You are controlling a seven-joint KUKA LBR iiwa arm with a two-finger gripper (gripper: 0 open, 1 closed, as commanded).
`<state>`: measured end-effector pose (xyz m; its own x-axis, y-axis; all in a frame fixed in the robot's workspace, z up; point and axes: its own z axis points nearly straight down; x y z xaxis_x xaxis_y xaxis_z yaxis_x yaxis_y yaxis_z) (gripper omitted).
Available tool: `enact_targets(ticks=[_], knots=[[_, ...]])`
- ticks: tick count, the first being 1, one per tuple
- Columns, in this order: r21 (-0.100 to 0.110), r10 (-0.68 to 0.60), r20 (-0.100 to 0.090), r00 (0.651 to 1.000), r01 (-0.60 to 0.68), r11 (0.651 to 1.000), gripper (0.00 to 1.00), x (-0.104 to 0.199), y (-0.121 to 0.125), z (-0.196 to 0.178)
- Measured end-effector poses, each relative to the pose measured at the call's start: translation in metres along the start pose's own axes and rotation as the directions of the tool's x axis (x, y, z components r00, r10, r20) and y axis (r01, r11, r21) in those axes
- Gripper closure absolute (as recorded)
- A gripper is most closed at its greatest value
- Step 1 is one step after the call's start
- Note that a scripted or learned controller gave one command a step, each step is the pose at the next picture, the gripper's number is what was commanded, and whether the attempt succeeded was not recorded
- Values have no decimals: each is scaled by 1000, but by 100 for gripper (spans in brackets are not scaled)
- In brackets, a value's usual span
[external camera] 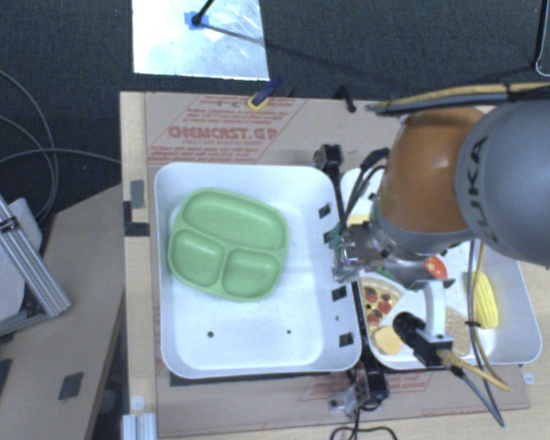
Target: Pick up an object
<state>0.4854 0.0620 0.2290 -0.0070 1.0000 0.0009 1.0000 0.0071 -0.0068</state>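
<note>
Corn (485,301) is seen lying in the right bin (528,335), beside a pizza slice (378,302) and a small red piece (435,267). A green divided plate (227,243) is set in the left bin (247,356). The arm (458,186) is hung over the right bin.

- Left bin (192,337): white, shallow, holding a green three-compartment tray (227,243) toward its 11 o'clock corner.
- Right bin (522,337): white, largely covered by the arm (495,181), grey with an orange band, entering from 3 o'clock.
- Yellow corn cob (485,301): lies at the right bin's 3 o'clock side.
- Pizza slice (378,302): near the divider at 9 o'clock of the right bin, with a yellow piece (388,340) just toward 6 o'clock.
- Bench (82,273): carries both bins on brown printed board (225,126).
</note>
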Motion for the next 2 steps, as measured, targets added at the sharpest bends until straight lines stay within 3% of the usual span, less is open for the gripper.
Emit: enact_targets(ticks=[1, 2], knots=[[-27, 11, 2, 1000, -11, 1000, 100, -69, 1, -149], [-6, -1, -1, 1000, 1, 1000, 100, -17, 1, -94]])
